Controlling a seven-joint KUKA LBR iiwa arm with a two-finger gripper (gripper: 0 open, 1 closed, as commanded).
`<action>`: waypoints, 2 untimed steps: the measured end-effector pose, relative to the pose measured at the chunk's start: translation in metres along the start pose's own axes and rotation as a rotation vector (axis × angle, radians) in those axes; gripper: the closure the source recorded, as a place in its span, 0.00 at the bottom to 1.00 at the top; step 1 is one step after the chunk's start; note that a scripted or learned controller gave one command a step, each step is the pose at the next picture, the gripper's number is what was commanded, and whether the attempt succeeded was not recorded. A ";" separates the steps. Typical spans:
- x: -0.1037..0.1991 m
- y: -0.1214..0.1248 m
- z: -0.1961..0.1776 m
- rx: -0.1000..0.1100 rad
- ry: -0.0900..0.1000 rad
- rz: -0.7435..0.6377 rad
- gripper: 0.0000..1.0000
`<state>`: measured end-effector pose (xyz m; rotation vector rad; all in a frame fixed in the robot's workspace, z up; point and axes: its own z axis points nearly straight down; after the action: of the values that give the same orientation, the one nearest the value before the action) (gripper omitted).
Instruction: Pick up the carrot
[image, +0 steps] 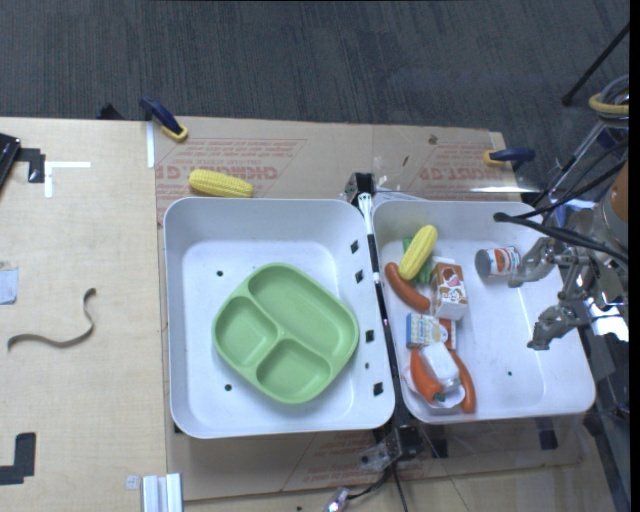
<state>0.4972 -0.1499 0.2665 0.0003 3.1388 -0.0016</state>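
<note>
The carrot (427, 379) is an orange piece lying at the front left of the right bin (520, 385), partly covered by a pale, clear item (445, 364). My gripper (537, 300) hangs over the right side of that bin, well to the right of the carrot and a little farther back. Its two fingers (545, 330) stand wide apart with nothing between them.
The right bin also holds a corn cob (417, 250), a reddish sausage (404, 286), two small cartons (449, 288) and a can (495, 262) close to my upper finger. A green divided plate (286, 332) lies in the left bin (190, 300). Another corn cob (221, 182) rests on the bench behind it.
</note>
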 end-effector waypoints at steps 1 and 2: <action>0.019 0.026 0.127 -0.002 0.002 -0.203 0.00; -0.013 0.057 0.168 0.004 -0.008 -0.374 0.00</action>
<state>0.5109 -0.0935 0.0980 -0.5813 3.0762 -0.0086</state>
